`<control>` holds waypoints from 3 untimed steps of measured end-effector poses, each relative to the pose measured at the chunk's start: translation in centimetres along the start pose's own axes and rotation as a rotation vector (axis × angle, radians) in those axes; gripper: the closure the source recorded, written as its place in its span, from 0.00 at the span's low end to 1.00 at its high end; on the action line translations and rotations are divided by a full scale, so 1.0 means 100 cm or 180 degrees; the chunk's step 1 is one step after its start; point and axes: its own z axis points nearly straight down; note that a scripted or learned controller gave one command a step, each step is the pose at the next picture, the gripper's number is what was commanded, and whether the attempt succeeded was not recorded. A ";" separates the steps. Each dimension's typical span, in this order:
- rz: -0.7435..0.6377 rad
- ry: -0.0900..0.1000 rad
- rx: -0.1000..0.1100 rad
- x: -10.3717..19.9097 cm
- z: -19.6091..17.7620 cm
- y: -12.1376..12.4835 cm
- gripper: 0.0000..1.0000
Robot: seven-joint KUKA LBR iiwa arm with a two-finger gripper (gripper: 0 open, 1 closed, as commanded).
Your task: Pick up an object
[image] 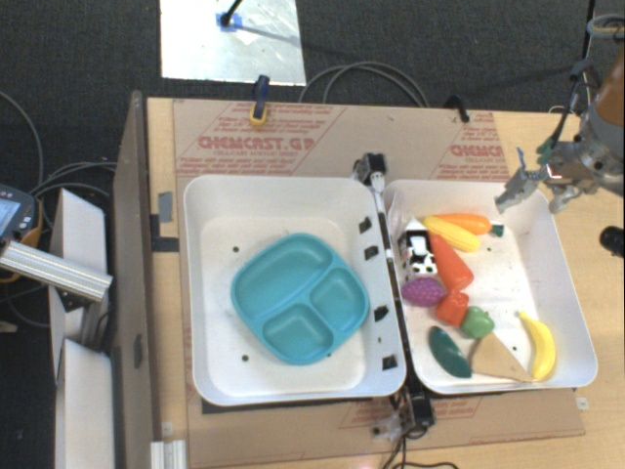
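Note:
My gripper (539,191) hangs over the far right corner of the right bin (571,291), its two fingers spread apart with nothing between them. Below and to its left, toy food lies in that bin: a yellow and orange piece (459,229), a long orange carrot (451,262), a black and white cow figure (420,250), a purple grape bunch (423,291), a red and green piece (464,316), a dark green item (449,352), a tan wedge (496,362) and a yellow banana (539,345).
The left bin (210,262) holds a turquoise divided plate (298,299). Black clips run along the divider (386,281) between the bins. Cables lie behind the bench, and a metal rail (54,270) juts in at the left.

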 end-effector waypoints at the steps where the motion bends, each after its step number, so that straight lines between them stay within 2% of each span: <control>1: 0.0005 0.0021 0.0052 0.043 0.111 -0.088 0.00; 2: -0.0003 0.0004 0.0003 0.070 0.193 -0.091 0.00; 3: 0.0007 0.0002 -0.0003 0.068 0.180 -0.090 1.00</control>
